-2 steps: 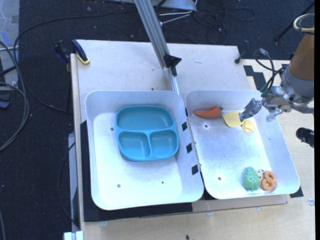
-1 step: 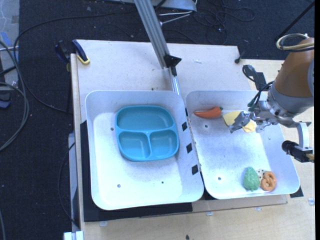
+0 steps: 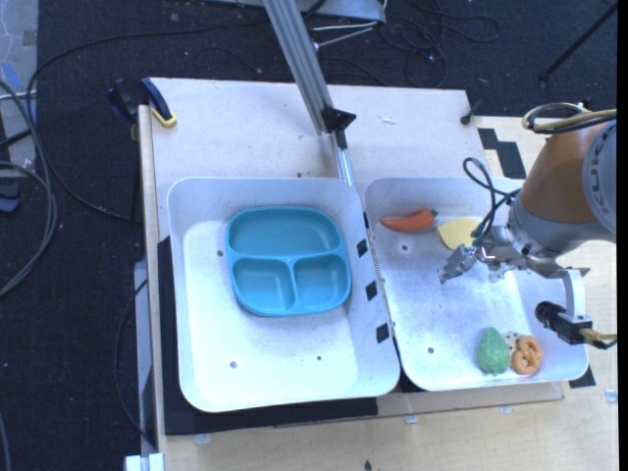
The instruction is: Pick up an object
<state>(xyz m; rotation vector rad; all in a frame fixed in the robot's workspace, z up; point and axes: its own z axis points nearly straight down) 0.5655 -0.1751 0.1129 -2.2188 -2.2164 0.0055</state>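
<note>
near the front of the right bin lie one green lump and one pretzel, touching. further back the gripper hangs with its fingers spread, pinching nothing. behind it lie one yellow piece and one carrot. the left bin bears one blue tray.

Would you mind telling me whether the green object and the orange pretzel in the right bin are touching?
Touching: the camera view shows the green object and the orange pretzel pressed side by side, no white bin floor between.
</note>
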